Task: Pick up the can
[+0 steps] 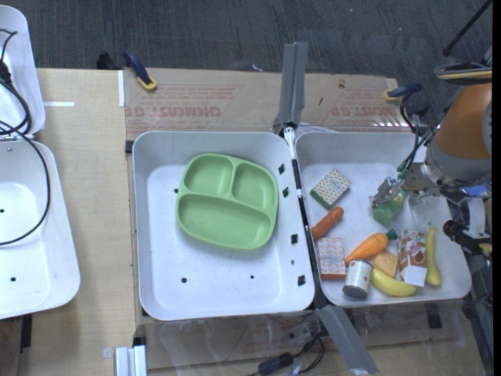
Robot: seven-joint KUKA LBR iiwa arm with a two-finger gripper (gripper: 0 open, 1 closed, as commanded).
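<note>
Small silver can (pixel 357 278), lying tipped beside banana (pixel 393 284), pincer (pixel 389 190) state unclear

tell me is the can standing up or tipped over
Tipped: the can lies on its side in the right bin, one round end facing the camera.

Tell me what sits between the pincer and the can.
In the camera view, a carrot lies between the pincer and the can, both in the right bin.
</note>
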